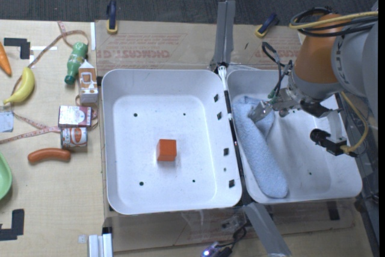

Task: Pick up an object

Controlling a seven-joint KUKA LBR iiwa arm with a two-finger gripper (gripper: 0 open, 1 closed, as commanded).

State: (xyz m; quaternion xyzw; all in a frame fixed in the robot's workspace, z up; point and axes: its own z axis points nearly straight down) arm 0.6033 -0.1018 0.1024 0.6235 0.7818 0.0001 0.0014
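An orange cube (166, 150) sits near the middle of the left bin (120, 189). In the right bin (337, 183) a pale blue-grey cloth (260, 150) lies lengthwise along the left wall. My gripper (264, 112) is low over the upper end of that cloth, at or very near its surface. The arm, with its orange band (316, 60), reaches in from the right and hides the bin's upper right part.
On the bench left of the bins lie a banana (21, 86), a green bottle (75, 60), a small carton (88, 84), a can (74, 137), a sausage (49, 156) and a carrot (5, 61). A grey post (224, 33) stands behind the seam between the bins.
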